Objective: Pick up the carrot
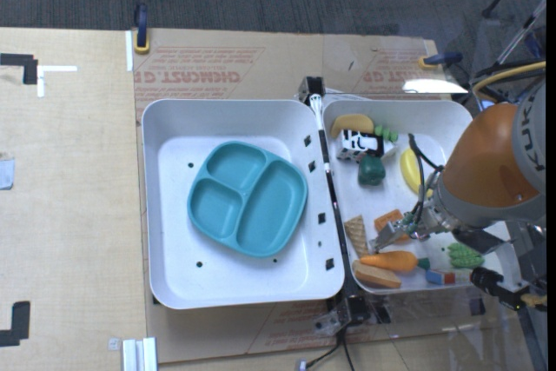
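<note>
The carrot (393, 261), orange and lying on its side, rests near the front edge of the right bin (452, 110). My gripper (401, 229) hangs just above and behind it, low over the bin floor, with the grey and orange arm reaching in from the right. A small orange piece (388, 219) lies right by the gripper tip. The view does not show anything lifted off the bin floor.
Around the carrot lie a tan bread slice (376, 276), a waffle-like wedge (356, 232), a green leafy piece (465, 255) and small coloured blocks (439, 277). Farther back sit a banana (410, 169), a dark green item (372, 171) and a black-and-white toy (358, 143). A teal divided plate (248, 197) lies in the left bin (165, 187).
</note>
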Robot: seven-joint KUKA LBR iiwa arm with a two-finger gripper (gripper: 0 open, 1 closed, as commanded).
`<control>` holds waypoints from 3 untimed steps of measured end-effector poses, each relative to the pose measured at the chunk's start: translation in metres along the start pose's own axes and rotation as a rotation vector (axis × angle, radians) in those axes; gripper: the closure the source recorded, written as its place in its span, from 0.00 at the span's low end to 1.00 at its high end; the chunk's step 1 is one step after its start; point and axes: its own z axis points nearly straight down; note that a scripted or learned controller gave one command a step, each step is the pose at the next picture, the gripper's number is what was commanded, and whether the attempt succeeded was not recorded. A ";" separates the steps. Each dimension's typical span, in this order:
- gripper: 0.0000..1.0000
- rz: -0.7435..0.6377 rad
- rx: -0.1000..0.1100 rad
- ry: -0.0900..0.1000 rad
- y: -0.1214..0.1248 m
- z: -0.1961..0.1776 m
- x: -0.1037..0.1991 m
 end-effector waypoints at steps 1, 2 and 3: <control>1.00 0.006 -0.003 -0.002 0.001 -0.009 -0.001; 0.00 0.006 -0.003 -0.002 0.001 -0.009 -0.001; 0.00 0.006 -0.003 -0.002 0.001 -0.009 -0.001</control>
